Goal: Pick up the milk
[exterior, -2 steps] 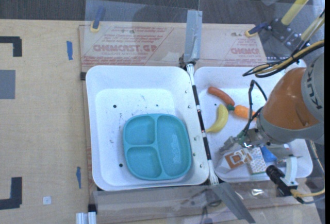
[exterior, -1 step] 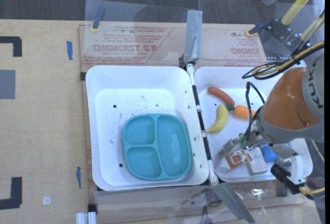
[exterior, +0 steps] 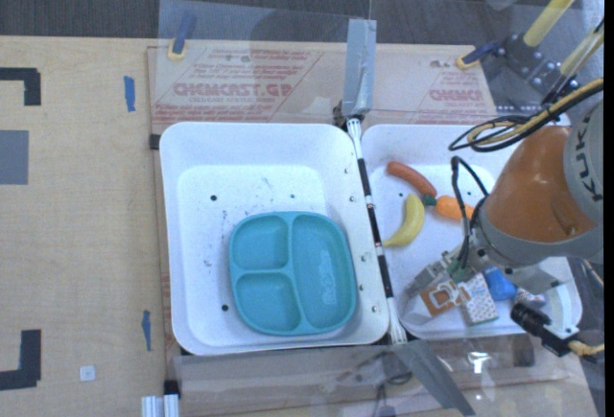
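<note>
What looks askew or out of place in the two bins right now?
The milk carton lies tipped on its side near the right bin's front edge, under the gripper. Dark specks mark the left bin's floor around the teal tray. Nothing else stands out.

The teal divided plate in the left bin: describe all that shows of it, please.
The teal plate looks like smooth moulded plastic, a rounded rectangle with three compartments: two on its left half, one above the other, and one long one down its right half. It lies flat on the floor of the left white bin, slightly rotated, toward the bin's near right corner. Nothing sits in its compartments. Dark specks dot the bin floor to its left.
</note>
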Available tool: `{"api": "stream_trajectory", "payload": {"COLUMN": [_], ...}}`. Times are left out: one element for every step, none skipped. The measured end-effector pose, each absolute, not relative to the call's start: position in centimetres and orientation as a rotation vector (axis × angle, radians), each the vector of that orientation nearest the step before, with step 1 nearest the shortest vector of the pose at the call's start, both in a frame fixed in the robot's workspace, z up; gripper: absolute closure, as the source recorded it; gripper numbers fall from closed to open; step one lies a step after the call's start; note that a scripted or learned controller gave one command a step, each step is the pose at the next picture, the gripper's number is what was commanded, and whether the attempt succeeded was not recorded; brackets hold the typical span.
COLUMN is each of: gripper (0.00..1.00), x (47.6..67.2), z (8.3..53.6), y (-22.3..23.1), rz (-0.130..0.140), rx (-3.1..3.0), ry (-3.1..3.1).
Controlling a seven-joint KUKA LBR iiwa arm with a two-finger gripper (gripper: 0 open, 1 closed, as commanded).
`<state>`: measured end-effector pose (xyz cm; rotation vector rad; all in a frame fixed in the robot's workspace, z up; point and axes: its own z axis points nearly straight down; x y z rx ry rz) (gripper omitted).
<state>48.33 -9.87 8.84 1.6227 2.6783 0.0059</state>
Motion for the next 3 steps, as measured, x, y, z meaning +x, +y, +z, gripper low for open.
{"api": "stream_trajectory", "payload": {"gripper": [0.0, 0.0, 0.0], "x": [48.18, 48.14, 48.28], "z": [8.81, 8.8, 8.83], "y": [-10.22, -10.03, -9.67], "rz": [0.009, 0.006, 0.006], "rx": [1.88, 1.956, 1.702], "ry": [2.508, 2.448, 2.628]}}
